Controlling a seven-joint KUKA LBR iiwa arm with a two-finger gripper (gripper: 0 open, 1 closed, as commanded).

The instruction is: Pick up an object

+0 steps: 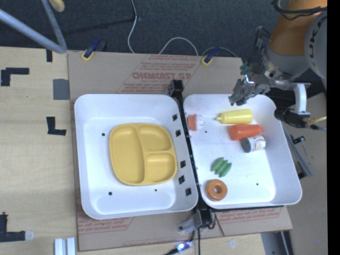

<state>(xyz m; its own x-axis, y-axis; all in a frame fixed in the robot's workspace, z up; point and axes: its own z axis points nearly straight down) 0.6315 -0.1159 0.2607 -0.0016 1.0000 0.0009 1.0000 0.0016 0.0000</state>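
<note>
Nearest in the right bin lies a brown ring-shaped donut, with a green ridged piece just beyond it; the left bin holds a yellow divided tray. Farther back sit a small can, an orange block touching it, a yellow bottle and a small orange-and-white item near the divider. Farthest, the gripper hangs over the bin's far edge beside the bottle, its fingers seemingly grasping nothing, though I cannot tell how they stand.
</note>
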